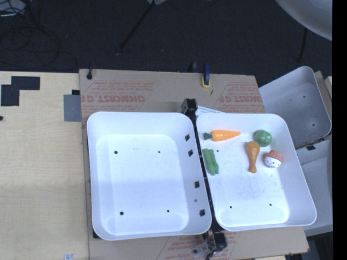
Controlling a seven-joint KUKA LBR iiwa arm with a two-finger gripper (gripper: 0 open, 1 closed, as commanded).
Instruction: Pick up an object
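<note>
The right bin (295, 196) holds several toy foods in its far half. An orange carrot (224, 135) lies near the back wall. A round green ball-like item (262, 137) sits to its right. A tan drumstick (252, 155) lies just below them, pointing toward me. A small white and red piece (273, 158) rests beside the drumstick on its right. A dark green pod (210, 161) lies close to the bin's left wall. A grey rounded part of the arm (303, 7) shows at the top right corner, far above the bins.
The left bin (100, 199) sits beside the right one, joined by black clips (197, 184) along the divide. Both rest on a cardboard sheet (146, 93). A grey tray (295, 104) stands off the right bin's far corner. A wooden bench (38, 172) spreads to the left.
</note>
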